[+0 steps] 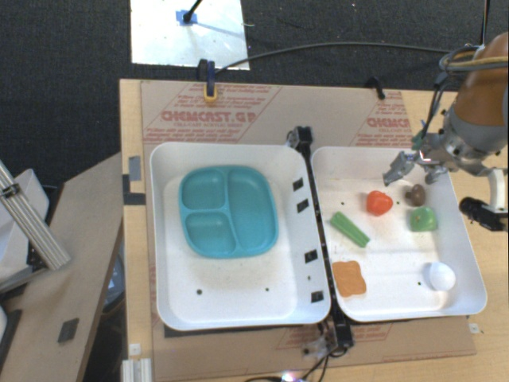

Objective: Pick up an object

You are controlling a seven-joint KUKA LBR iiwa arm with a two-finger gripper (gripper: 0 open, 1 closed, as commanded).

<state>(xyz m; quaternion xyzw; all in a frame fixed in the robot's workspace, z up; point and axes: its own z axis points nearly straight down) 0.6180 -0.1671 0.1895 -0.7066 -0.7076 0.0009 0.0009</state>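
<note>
The claw hangs spread and empty over the right bin, just above the brown lump beside the orange-red ball; best lower straight — centre the lump before closing.

A single fixed camera looks down at a slant from above the desk, far enough to take in both white bins and the dark floor beyond its far edge.

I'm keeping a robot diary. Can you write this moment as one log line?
gripper: above right bin, open, holding nothing | nearest: brown lump, red ball | left bin: blue tray
</note>
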